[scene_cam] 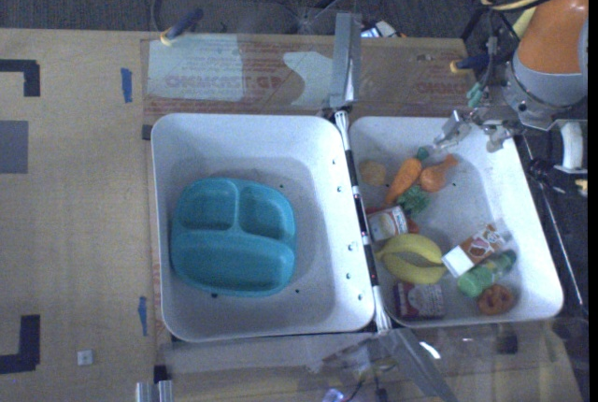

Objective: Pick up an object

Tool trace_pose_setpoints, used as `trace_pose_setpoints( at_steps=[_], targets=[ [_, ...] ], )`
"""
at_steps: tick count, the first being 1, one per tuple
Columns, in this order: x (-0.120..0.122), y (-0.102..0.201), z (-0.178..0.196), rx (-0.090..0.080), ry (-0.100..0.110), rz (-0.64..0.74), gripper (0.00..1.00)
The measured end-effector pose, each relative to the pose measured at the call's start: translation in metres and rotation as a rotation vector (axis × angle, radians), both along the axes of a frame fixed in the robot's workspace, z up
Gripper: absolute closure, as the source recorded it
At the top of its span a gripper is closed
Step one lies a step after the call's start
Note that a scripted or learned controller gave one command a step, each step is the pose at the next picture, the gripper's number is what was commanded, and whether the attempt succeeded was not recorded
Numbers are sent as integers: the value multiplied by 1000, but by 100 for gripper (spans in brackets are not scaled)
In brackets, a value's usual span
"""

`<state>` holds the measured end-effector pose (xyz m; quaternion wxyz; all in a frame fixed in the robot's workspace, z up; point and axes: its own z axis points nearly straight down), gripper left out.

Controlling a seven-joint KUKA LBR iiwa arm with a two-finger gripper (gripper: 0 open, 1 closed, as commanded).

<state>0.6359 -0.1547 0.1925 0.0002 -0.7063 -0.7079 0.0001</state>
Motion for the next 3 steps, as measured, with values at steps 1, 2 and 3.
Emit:
trace_pose_setpoints(
  at_steps=[1,2,3],
  targets=[
    [-10,9,-106,-2,-5,73,0],
    [-9,9,-95,-1,-9,71,100],
    [18,52,32,-1,-3,80,100]
  ],
)
